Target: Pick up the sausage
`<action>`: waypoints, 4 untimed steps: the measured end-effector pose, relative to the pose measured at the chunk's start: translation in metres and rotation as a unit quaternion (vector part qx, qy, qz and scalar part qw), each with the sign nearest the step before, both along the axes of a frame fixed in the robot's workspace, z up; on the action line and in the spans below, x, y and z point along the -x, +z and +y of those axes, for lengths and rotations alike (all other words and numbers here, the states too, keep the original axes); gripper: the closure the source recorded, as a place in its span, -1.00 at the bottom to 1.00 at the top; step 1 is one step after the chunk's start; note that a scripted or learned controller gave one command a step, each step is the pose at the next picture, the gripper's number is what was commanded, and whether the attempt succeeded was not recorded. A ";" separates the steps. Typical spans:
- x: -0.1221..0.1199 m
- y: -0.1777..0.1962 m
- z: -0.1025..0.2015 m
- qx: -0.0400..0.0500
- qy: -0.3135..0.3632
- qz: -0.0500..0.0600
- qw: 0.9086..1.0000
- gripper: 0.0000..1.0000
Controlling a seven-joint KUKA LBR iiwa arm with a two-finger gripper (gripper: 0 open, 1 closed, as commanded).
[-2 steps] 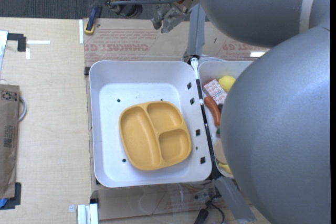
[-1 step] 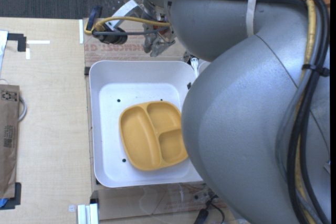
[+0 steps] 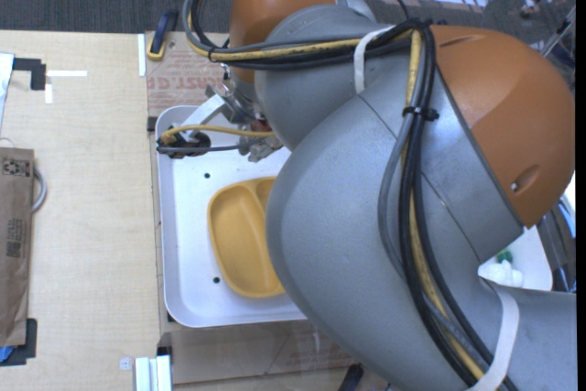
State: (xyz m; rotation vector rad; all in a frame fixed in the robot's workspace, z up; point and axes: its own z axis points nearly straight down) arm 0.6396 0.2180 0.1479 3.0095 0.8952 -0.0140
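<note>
One grey KUKA arm (image 3: 385,224) with orange domed joint caps takes up most of the right and centre of the frame, and black and yellow cables (image 3: 409,133) strapped with white ties run along its body. Its wrist reaches toward the upper left part of a shallow white plastic bin (image 3: 167,224) that lies left of centre. There the metal hardware of the gripper (image 3: 236,116) hangs over the bin's top edge, with a dark connector on a yellow cable (image 3: 183,140) jutting out to its left. Whether the gripper is wide or narrow cannot be told, as the arm's bulk hides its tips. Inside the bin lies a yellow oval plastic dish (image 3: 240,238), open side up, its right part covered by the arm. Where the sausage lies cannot be told from this angle. The pale wooden bench top (image 3: 92,179) spreads across the left of the frame, and a brown paper bag (image 3: 14,243) lies flat at its left edge. A strip of brown cardboard with red print (image 3: 188,69) shows just above the bin.
</note>
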 end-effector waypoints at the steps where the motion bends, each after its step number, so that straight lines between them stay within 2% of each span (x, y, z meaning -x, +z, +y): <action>1: 0.000 0.000 0.000 0.000 0.000 0.000 1.000 -1.00; 2: 0.050 -0.017 0.008 0.001 0.017 0.000 1.000 -1.00; 3: 0.096 0.017 -0.064 0.001 -0.035 0.000 0.999 -1.00; 4: 0.110 -0.057 0.003 0.002 0.151 0.000 0.988 -1.00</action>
